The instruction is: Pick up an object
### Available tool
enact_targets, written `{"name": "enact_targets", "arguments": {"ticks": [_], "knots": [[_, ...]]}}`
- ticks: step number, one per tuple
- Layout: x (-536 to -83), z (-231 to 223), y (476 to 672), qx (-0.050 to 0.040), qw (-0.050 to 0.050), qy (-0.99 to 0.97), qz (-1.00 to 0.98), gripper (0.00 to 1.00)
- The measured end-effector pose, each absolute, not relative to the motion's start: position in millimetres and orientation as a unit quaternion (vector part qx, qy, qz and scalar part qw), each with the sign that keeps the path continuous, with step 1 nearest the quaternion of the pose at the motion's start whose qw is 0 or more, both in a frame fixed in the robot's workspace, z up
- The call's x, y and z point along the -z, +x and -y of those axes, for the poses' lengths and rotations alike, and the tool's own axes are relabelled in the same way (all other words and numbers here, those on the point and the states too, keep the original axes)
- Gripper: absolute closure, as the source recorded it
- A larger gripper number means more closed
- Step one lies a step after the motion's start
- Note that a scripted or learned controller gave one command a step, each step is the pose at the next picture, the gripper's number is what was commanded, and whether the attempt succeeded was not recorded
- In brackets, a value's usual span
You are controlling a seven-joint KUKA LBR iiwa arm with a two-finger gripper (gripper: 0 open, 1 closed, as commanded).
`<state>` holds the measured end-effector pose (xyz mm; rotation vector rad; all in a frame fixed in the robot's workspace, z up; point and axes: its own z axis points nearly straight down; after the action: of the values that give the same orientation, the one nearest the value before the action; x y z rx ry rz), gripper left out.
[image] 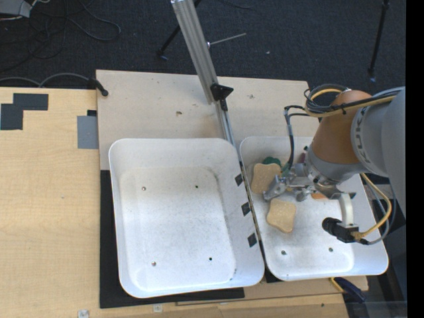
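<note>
Camera view: in the right bin [371, 260], two tan, spongy, rough-edged chunks lie close together, one [265, 175] at 10 o'clock of the bin, the other [281, 214] near its middle. A small green piece [271, 159] peeks out just above them. The arm [344, 141] bends down from 3 o'clock; its metal pincer [281, 185] hangs between the chunks, and whether it is open or closed I cannot tell.

Two bins [132, 177] [371, 257], two tan sponges [265, 175] [281, 214]
</note>
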<state>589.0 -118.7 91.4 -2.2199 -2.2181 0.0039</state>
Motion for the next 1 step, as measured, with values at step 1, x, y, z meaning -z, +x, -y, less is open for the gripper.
{"name": "enact_targets", "arguments": {"ticks": [1], "knots": [[-103.3, 121.0, 588.8, -0.0010, 0.001, -0.710, 0.704, 1.00]]}}
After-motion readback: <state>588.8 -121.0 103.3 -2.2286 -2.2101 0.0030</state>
